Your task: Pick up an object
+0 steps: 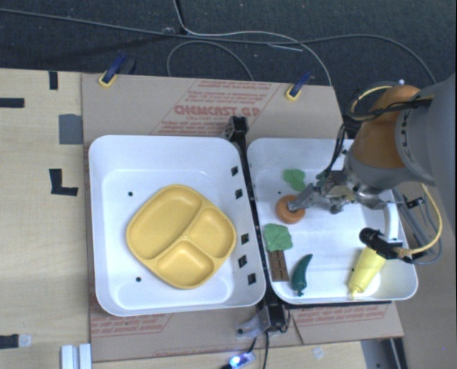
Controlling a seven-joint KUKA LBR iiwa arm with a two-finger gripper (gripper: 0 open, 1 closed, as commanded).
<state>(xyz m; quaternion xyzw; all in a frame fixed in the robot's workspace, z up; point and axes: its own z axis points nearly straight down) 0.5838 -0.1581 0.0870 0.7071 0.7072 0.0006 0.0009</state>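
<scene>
The right bin (382,290) holds several small items. An orange round piece (291,212) lies near its left wall. My gripper (301,201) comes in from the right, low over the bin, with its tip right at the orange piece's upper right edge. A small green leafy piece (294,178) lies just above the gripper tip. Another green piece (277,237) sits below the orange one. A dark green pepper (300,274), a brown stick (279,264) and a yellow corn-like item (365,272) lie along the front.
The left bin (105,175) holds a yellow divided plate (182,235). A black divider (248,206) runs between the bins. The arm's body and cables (390,152) hang over the right bin's right side.
</scene>
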